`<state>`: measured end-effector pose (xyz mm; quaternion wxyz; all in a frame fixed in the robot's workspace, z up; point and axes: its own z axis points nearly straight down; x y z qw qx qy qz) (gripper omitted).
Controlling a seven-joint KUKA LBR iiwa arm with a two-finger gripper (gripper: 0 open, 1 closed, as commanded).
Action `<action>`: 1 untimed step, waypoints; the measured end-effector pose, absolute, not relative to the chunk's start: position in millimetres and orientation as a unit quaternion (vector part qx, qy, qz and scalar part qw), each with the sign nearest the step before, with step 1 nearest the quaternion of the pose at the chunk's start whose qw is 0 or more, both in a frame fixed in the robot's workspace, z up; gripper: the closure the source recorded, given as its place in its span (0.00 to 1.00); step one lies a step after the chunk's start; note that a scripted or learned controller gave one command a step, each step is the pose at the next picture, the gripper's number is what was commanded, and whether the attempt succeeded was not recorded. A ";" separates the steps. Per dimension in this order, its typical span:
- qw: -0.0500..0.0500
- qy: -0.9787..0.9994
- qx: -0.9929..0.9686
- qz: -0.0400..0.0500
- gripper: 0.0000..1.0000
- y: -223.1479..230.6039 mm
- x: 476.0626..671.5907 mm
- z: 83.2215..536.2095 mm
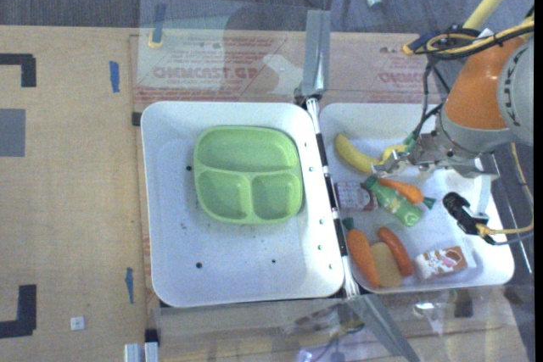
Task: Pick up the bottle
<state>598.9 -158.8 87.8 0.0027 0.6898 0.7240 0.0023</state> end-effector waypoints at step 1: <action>0.003 0.748 0.663 0.002 0.00 -149.3 524.5 88.3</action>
